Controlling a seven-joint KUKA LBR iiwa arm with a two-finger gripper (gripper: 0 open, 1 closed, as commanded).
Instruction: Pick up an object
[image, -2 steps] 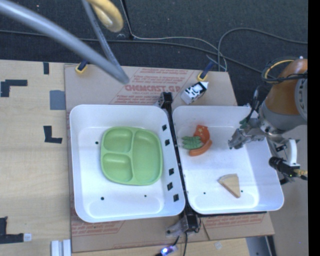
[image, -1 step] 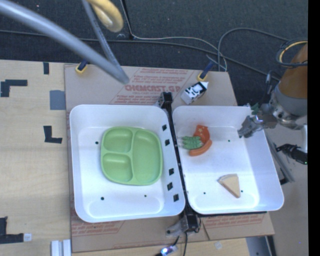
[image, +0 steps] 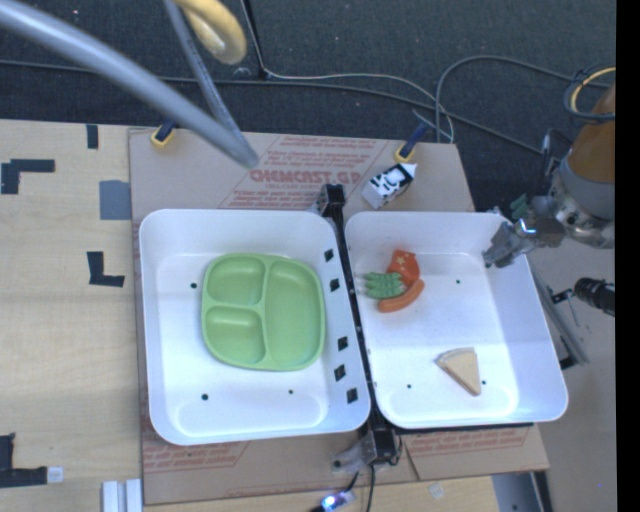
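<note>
Camera view showed the gripper (image: 503, 247) poised over the right bin (image: 520, 330) at its far right rim, holding nothing; whether its fingers were spread or closed could not be determined. The nearest candidates were the orange-and-green toy (image: 396, 282), well to the gripper's left, and the tan wedge (image: 461, 370), below and left of it, with the green divided plate (image: 264, 310) farther left in the left bin (image: 165, 330). A descent from this position would probably strike the bin rim or close on nothing, since no object lay beneath the gripper.

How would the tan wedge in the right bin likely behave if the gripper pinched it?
The wedge looks like a rigid toy piece, so probably stiff and light. It lies flat on the right bin floor, unlikely to roll. Its tapering sides might let it slip from the fingers.
</note>
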